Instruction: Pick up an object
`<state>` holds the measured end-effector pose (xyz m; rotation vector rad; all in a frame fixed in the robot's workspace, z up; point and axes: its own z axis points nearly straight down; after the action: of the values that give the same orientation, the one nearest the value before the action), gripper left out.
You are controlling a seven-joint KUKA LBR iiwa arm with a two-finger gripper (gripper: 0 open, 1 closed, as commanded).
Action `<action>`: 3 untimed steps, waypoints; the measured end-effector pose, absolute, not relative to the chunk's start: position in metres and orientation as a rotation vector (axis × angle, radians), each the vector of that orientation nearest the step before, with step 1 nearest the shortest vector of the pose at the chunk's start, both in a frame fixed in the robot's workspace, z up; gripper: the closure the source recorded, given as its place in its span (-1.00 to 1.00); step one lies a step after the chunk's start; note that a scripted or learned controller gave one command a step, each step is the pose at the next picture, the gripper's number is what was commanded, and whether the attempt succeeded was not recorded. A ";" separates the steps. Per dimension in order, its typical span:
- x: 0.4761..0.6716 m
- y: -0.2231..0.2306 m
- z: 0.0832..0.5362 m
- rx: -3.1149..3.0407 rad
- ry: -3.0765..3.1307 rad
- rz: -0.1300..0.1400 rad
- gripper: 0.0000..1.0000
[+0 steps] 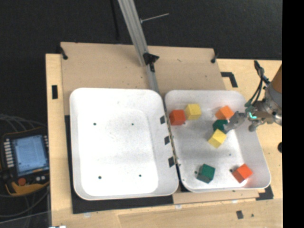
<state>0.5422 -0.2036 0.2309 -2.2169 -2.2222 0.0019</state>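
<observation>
Open floor mid right bin (pixel 251 148), blocks crowding its far side, green block (pixel 206 173) and orange block (pixel 242 173) along its near edge

I see a handheld control pendant (pixel 26 158) with a lit screen at the far left, and a metal pole (pixel 135 34) slanting across the bench (pixel 118 65).

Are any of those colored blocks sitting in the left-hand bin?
No, all the blocks, such as the red block and the green block, lie in the right bin, none in the left bin.
</observation>
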 end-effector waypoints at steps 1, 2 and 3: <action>0.543 -0.203 0.233 -2.219 -2.225 -0.002 -1.00; 0.547 -0.203 0.171 -2.221 -2.219 0.006 -1.00; 0.548 -0.204 0.129 -2.223 -2.218 0.005 -1.00</action>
<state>0.5480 -0.2036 0.1293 -2.2229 -2.2183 0.0053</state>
